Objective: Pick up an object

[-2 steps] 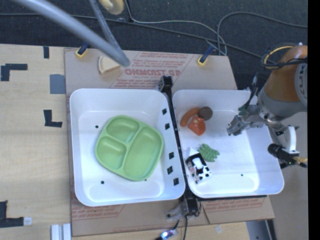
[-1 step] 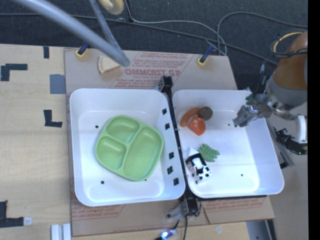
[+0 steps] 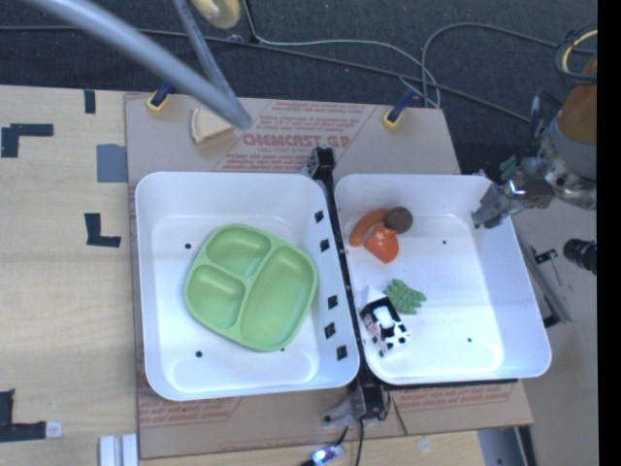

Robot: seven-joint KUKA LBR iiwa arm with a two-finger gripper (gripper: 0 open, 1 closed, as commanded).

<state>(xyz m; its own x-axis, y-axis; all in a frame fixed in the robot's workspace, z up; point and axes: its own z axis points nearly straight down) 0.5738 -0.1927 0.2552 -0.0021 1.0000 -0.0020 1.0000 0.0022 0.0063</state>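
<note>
Hovering at the far right rim of the right bin, the end effector held nothing; its opening I could not tell. The approach was in hand: next, reaching the orange toy near the divider.

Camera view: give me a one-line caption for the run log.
Gripper hovers at the right bin's far right rim, toys clustered near the divider; green divided plate fills the left bin.
</note>
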